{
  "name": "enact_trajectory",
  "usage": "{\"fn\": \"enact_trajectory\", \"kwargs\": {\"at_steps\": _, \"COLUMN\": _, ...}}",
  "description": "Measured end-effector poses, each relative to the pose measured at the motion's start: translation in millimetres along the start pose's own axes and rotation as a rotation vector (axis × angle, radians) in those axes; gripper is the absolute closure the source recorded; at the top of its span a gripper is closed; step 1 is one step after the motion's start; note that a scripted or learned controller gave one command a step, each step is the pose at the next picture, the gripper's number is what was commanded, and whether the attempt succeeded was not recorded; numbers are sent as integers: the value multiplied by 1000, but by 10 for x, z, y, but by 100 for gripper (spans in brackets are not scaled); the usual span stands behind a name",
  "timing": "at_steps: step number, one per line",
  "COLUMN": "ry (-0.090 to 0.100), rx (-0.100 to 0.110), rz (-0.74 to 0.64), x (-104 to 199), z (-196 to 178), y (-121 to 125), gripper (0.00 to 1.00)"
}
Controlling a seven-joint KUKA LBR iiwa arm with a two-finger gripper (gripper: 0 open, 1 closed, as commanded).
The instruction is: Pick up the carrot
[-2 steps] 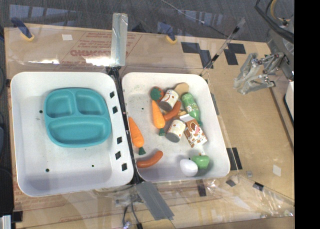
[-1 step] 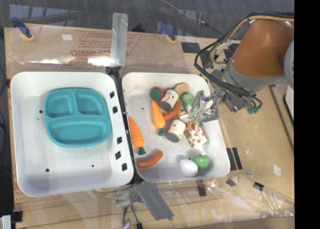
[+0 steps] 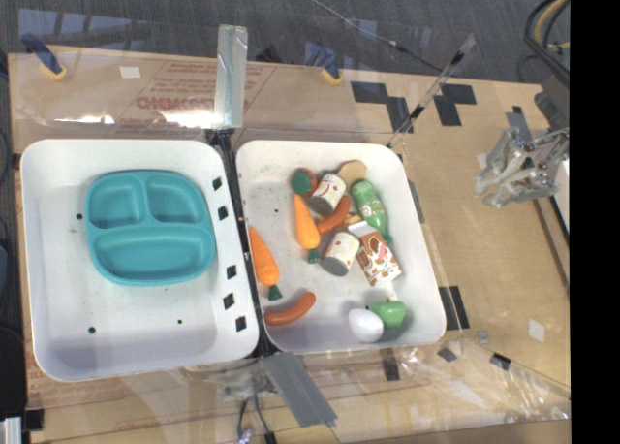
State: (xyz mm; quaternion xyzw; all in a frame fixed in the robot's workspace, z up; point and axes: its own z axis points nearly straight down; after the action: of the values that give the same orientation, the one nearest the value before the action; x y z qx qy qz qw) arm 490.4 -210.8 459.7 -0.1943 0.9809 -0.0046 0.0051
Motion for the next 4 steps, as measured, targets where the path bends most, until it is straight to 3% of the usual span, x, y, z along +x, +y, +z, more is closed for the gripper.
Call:
{"fn": "enact_trajectory", "kwargs": {"at_steps": 1, "ry": 16, "rx": -17, "rz": 149, "x": -230, "z": 2048, "y": 41, "gripper": 100}}
{"fn": "enact_trajectory", "kwargs": {"at_steps": 2, "ry": 2, "rx": -3, "rz": 51, "x": -247, "z": 209, "y": -91, "gripper": 100}}
{"fn": "enact_trajectory", "kwargs": {"at_steps": 3, "ry": 13, "rx": -18, "rz": -39, "x": -24, "z": 2356, "y": 38, "gripper": 100}}
{"fn": "enact_trajectory", "kwargs": {"at_steps": 4, "ry": -1, "rx": 0, "rz": 113, "x": -337, "z": 435, "y": -133, "gripper": 100}}
